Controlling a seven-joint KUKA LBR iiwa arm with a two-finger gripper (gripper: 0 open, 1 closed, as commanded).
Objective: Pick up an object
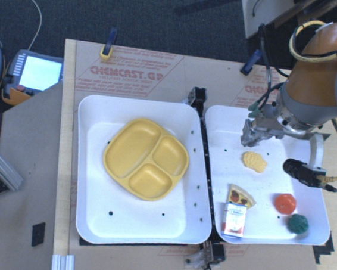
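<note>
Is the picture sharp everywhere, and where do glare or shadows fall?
In the camera view, the yellow divided plate and the pizza slice toy look sharp; the white right bin is bright and nearly washed out; the claw casts only a soft shadow near the pale yellow toy; the floor is dark.

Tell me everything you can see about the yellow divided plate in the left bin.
The yellow plate is a rounded-square tray with three compartments, apparently matte plastic. It lies flat and upright, turned at an angle, near the middle of the left bin, resting on the bin's floor. Nothing sits in it, and nothing else touches it.
</note>
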